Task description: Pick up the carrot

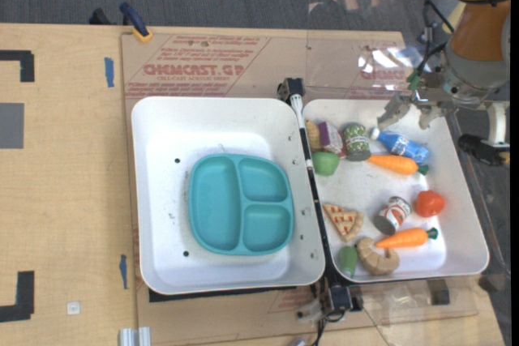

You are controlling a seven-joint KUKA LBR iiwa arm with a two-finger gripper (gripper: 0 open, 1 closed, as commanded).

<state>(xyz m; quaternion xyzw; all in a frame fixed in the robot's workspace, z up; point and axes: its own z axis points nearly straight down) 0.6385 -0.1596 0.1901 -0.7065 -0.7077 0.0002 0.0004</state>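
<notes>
Your gripper [408,111] hovers above right bin's [474,243] back edge, jaws wide, empty; two carrots: upper carrot [392,164] nearest, lower carrot [403,238] farther.

So you've got two bins side by side on the bench. The left bin [154,174] has a divided tray [241,204] sitting in its middle. The right bin [466,235] holds everything else: a can [354,140] toward the back, a bottle [403,146] to its right, and a carrot [393,164] just in front of that bottle. A tomato [429,203] sits right of a second can [393,213]. A pizza slice [343,220] lies left of that can. Near the front there's a second carrot [402,238] with a croissant [378,256] just left of it. The gripper [411,111] hangs over the back right part of the right bin, right by the bottle.
</notes>
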